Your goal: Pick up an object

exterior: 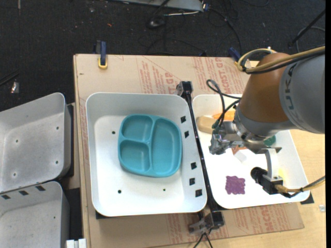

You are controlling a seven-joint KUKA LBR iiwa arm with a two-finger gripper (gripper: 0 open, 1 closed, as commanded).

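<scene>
- I am hanging my two-finger gripper (223, 142) low over the right white bin (295, 154), near its left wall, in the right half of the frame.
- I cannot tell how my claw is set or whether anything sits in it; the wrist body is hiding that.
- The nearest candidate, as I judge it, is the pale tan rounded block (206, 123), lying just up and left of my claw, with its long axis running roughly left to right; an orange piece (228, 115) is showing beside it, partly under my arm.
- The purple, fuzzy-edged flat patch (236, 184) is lying further down the frame, below and slightly right of my claw, looking soft and thin, so harder to pinch.
- A small white scrap (240, 156) is sitting between them, close to my claw.
- The teal plastic divided plate (150, 145), smooth and shallow, is resting in the left white bin (103, 190), well apart from me.
</scene>
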